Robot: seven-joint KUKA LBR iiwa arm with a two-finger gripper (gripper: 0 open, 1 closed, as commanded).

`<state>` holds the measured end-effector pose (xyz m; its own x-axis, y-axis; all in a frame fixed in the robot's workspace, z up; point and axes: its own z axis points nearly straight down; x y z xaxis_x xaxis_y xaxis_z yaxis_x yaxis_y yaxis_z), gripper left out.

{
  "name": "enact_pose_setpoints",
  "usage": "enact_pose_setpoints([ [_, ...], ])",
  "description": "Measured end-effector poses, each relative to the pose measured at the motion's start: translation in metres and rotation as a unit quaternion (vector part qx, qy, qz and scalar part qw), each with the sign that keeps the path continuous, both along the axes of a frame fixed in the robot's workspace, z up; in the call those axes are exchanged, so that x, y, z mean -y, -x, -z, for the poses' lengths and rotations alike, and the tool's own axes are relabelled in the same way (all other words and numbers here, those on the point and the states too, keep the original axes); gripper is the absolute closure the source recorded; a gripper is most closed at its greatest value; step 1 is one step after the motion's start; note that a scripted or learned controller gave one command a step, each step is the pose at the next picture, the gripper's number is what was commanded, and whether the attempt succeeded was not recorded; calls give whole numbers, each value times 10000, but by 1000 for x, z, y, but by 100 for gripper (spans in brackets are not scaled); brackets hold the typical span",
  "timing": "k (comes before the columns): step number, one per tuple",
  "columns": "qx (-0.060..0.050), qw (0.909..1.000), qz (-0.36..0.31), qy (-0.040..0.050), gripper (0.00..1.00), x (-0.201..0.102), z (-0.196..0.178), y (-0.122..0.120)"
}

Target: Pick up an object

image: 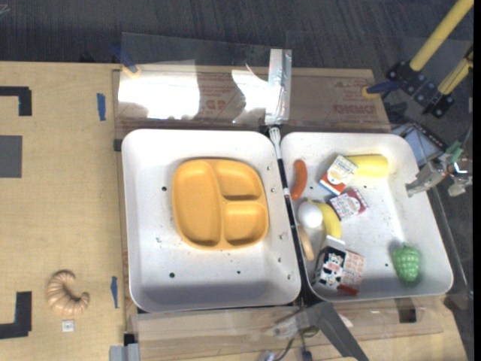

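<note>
Orange plate [220,202], green grapes [406,263], yellow banana [331,220].

The right bin [432,224] holds a sausage [299,179], yellow block [366,165], egg [310,216], banana [331,222] and small cartons [340,268]. Green grapes [406,262] lie apart near its front right corner.

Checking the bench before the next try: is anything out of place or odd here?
One thing stands out: a croissant lies on the cardboard bench top left of the left bin, outside both bins. The yellow divided plate lies flat in the left bin; the other items lie in the right bin.
</note>
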<state>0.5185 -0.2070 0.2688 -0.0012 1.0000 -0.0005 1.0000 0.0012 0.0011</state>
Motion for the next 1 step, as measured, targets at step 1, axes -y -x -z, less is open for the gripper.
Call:
enact_pose_setpoints([
  [1, -53, 9938, 1108, -23, 0, -9, 170, -12],
])
